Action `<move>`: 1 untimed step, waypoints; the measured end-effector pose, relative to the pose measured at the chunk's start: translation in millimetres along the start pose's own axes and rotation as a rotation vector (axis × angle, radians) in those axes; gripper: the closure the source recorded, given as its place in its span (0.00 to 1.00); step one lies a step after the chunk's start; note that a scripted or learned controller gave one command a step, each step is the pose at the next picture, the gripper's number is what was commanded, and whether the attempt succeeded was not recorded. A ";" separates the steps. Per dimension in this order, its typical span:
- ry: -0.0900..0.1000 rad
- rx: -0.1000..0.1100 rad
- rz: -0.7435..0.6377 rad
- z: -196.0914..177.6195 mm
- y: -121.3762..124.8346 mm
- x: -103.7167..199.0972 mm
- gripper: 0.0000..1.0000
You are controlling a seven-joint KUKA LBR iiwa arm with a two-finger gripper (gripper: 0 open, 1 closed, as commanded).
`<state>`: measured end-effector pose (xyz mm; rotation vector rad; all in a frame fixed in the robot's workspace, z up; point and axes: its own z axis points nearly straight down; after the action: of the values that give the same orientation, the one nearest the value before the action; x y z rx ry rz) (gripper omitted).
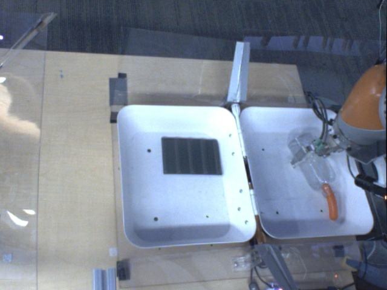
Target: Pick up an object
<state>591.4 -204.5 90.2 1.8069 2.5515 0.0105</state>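
Orange sausage [329, 201] in rt bin [272, 162], just below claw [305, 153]; claw fingers apart

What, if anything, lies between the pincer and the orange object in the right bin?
Nothing solid that I can see. The pincer hangs over the right bin, and the orange object lies below and right of it. A faint clear shape lies between them; it is too blurred to identify.

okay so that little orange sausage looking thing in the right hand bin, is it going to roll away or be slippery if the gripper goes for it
Probably. The orange thing looks narrow, rounded and smooth, so it may roll sideways or slip when pinched. It appears small, so likely light. It lies near the right bin's far corner, beside a clear plastic object, which may hamper a clean approach.
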 end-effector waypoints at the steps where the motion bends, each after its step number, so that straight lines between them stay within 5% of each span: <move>1: 0.010 0.015 -0.006 0.4 57.4 -21.1 0.00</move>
<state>652.6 -205.4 90.9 1.8090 2.5704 -0.0001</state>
